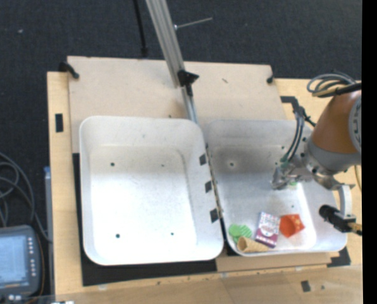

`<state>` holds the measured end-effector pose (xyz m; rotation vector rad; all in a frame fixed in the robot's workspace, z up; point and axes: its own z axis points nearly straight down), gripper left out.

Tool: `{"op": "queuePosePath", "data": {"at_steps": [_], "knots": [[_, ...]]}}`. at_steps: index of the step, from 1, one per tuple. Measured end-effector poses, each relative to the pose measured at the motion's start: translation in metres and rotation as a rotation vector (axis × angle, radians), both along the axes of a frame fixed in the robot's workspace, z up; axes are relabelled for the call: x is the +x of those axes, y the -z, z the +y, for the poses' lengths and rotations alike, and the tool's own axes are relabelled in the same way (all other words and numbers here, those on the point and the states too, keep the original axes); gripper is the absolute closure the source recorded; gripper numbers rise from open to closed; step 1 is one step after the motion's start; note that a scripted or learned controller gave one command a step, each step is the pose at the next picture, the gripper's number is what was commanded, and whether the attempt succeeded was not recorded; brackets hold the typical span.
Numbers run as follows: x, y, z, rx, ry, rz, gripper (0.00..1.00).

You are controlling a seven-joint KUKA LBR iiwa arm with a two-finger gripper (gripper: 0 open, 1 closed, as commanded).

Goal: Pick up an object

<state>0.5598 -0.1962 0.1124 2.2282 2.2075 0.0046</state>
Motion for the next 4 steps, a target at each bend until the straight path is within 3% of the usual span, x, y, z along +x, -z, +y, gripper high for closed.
{"op": "queuePosePath", "data": {"at_steps": [2, 3, 4], "knots": [[0.009, -0.107, 0.004, -0.001, -0.012, -0.003, 1.0], [0.01, -0.11, 0.003, 0.0, -0.015, 0.003, 1.0], [0.0, -0.106, 0.046, 0.001, -0.014, 0.005, 1.0]]}}
